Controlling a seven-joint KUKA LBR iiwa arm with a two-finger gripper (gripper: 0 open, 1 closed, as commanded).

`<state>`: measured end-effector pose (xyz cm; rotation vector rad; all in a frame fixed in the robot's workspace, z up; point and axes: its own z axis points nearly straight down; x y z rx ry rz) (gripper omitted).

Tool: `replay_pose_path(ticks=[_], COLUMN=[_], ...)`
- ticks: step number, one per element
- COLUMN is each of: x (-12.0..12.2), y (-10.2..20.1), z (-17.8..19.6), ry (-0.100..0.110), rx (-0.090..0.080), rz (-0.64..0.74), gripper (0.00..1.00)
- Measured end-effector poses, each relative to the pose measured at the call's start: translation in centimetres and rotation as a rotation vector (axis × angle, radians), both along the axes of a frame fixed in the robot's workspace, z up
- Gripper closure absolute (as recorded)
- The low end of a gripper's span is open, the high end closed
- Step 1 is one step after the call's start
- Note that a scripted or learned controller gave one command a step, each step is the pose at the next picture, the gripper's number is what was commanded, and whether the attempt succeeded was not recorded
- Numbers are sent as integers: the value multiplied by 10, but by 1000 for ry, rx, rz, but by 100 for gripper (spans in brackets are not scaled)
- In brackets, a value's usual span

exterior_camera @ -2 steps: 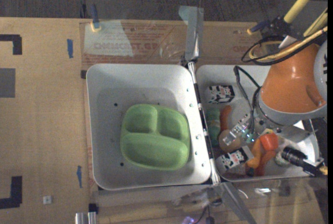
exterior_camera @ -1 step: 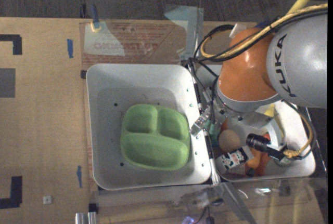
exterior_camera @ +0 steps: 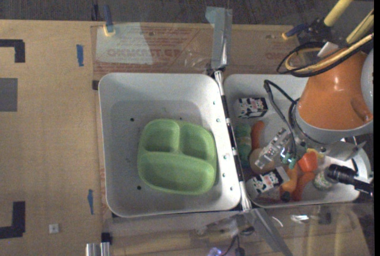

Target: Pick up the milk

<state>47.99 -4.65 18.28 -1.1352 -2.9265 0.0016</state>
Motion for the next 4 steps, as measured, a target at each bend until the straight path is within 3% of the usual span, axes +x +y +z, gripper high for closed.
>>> replay_pose_path(ticks=[1,2,3,4], x=[0,0,11,12], y=[-43,-43,-77,-77], z=[0,0,-58,-50], ry=[-3,-3,-11,-11], rx=[0,0,-1,-1], rz=[-75,-75,-92,-93], gripper=[100,0,0,100])
